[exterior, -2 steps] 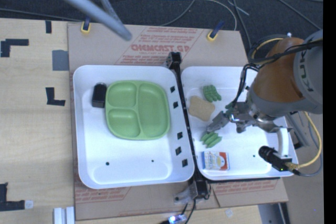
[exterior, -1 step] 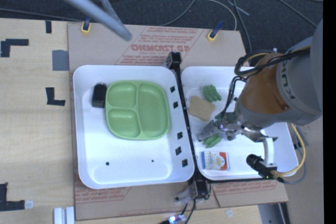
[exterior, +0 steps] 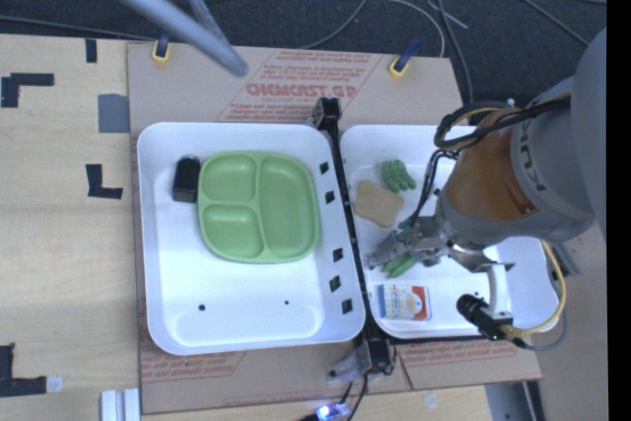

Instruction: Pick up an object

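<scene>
Down in the right bin (exterior: 552, 283), near its middle, a gripper (exterior: 394, 254) with its fingers closed on a small green piece (exterior: 399, 263), or so it seems, since the view there is dim and cluttered. Just beyond it, a flat tan piece (exterior: 378, 202), and beyond that, touching its far edge, a green toy (exterior: 397, 175) with finger-like lobes. Nearer, by the front wall of the same bin, a small white card or packet (exterior: 404, 302) with red and blue print. Above all this, reaching in from the right, the grey arm (exterior: 537, 175) with its orange band. In the left bin (exterior: 168, 301), a light green divided plate (exterior: 260, 206) with three sections, and a small black block (exterior: 185, 179) touching its left rim. Under both bins, a brown cardboard sheet (exterior: 296, 79) with red lettering, on a pale wooden bench (exterior: 59, 242).
</scene>
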You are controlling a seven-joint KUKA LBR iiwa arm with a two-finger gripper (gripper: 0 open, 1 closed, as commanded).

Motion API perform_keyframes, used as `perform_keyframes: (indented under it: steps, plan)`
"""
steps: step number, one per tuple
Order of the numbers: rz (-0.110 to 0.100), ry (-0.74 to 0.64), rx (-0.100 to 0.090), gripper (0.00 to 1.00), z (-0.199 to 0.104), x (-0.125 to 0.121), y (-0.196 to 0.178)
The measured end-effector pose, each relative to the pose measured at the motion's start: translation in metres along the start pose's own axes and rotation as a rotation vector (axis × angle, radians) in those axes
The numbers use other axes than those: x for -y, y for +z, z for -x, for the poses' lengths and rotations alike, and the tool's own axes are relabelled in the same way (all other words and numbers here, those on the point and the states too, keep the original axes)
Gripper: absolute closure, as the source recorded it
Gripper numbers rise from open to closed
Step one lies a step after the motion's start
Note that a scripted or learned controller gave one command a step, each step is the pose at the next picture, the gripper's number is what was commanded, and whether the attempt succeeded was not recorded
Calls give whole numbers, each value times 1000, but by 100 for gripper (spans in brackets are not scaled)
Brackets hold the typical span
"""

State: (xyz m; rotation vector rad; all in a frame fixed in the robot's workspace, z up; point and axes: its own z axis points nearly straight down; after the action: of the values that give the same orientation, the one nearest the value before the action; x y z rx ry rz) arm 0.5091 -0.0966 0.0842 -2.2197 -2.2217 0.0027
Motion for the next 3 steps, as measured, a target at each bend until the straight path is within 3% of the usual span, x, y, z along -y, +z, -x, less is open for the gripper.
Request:
perform_keyframes:
  steps: [1,3]
  plan:
    - [1,0,0,100,0,0,-11]
    - [7,-1,0,100,1,7,-119]
